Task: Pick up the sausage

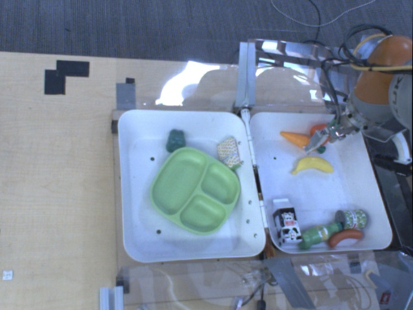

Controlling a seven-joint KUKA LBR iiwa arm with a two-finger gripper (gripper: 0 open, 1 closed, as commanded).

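The sausage [345, 237], a short red-brown link, lies at the near right corner of the right bin [374, 192], touching the end of a green bottle [319, 234]. My gripper [322, 142] hangs over the far part of that same bin, well away from the sausage. It is just right of an orange carrot [295, 137] and above a yellow banana [313, 166]. A small red piece [317, 129] shows right beside the gripper's tip; I cannot make out whether it is held.
A round can [352, 219] stands just behind the sausage, and a black-and-white carton [286, 225] sits left of the bottle. The left bin [132, 192] holds a green divided plate [195, 190], a dark green lump [175, 140] and a cream patterned object [229, 151].
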